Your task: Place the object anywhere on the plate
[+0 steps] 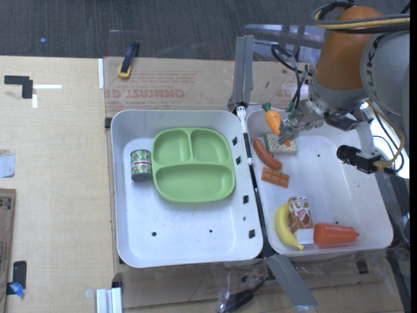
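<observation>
Two white bins sit on the desk; hand [285,135] state indeterminate above small speckled sponge block [284,147], judged light, soft; grip its sides.

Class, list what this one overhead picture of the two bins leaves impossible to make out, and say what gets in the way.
1. Gripper: its tips blur into the speckled block beneath; grip unclear.
2. Can beside the green plate: label print too small to read.
3. Arm: cut off by the picture's top and right edges.
4. Carton by the banana: pattern too blurred to read.
</observation>
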Robot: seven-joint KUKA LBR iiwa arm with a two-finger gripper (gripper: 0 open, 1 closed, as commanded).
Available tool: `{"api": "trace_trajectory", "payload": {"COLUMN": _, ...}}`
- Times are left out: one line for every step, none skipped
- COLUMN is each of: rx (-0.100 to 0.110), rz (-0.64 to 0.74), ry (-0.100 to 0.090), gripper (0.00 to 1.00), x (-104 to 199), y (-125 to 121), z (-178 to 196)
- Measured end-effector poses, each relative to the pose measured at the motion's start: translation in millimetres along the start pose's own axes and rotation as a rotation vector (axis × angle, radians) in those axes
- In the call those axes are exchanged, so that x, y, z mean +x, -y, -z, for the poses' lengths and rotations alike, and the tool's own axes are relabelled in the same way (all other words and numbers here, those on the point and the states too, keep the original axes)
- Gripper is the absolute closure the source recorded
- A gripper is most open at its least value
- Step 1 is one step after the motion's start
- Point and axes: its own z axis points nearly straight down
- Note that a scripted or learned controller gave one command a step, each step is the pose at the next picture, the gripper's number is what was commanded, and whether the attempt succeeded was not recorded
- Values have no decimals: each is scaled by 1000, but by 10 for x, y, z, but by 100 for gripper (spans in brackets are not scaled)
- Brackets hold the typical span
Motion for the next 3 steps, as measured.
{"api": "trace_trajectory", "payload": {"rx": -10, "rz": 436, "ry": 4, "gripper": 100, "x": 652, "y": 75, "z": 24}}
{"api": "trace_trajectory", "payload": {"rx": -12, "rz": 589, "ry": 7, "gripper": 100, "x": 1357, "y": -405, "z": 27}}
{"api": "trace_trajectory", "payload": {"rx": -12, "rz": 588, "ry": 7, "gripper": 0, "x": 1352, "y": -405, "z": 29}}
